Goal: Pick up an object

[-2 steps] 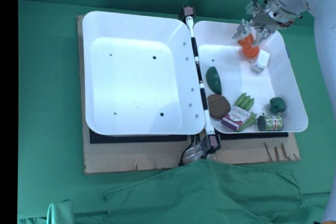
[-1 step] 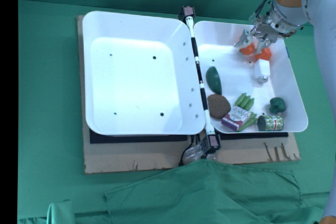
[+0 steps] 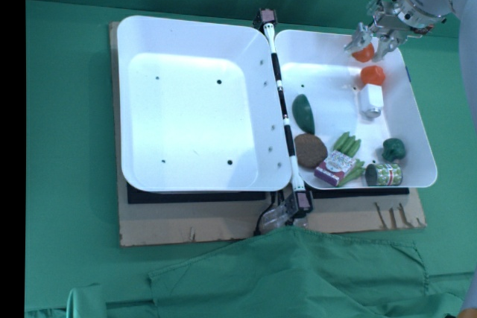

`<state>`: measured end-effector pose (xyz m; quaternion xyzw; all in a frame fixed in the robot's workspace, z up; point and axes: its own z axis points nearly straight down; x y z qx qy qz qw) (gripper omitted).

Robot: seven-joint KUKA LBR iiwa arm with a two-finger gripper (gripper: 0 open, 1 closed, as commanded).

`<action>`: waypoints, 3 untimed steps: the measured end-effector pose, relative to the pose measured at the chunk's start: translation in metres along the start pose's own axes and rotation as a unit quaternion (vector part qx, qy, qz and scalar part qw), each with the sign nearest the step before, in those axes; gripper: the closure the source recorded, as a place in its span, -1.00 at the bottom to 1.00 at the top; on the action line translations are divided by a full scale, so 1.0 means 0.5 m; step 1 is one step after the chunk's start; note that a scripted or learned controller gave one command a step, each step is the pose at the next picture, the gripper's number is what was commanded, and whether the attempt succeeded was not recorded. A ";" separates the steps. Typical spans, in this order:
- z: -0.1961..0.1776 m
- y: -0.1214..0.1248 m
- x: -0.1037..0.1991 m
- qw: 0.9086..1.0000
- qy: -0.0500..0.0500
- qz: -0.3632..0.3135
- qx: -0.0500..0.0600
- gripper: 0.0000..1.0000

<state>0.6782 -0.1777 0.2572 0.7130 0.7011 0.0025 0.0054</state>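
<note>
Camera view: right bin [image 3: 417, 132] holds can [image 3: 383, 174], green pepper [image 3: 393, 149].

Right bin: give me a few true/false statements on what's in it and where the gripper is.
1. The gripper has an orange object between its fingers. True.
2. A green-labelled can lies near the right bin's front right corner. True.
3. The brown lump sits in the left bin. False: it is in the right bin, near the divider.
4. The white bottle has a green cap. False: its cap is orange.
5. The arm hangs over the left bin. False: over the right bin's far edge.
</note>
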 end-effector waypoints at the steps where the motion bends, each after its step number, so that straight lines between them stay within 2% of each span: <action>1: 0.063 0.041 0.033 1.000 0.000 -0.007 0.010 1.00; 2: -0.074 0.042 0.026 1.000 0.000 -0.011 -0.001 1.00; 3: -0.144 0.047 -0.021 1.000 0.000 -0.006 0.001 1.00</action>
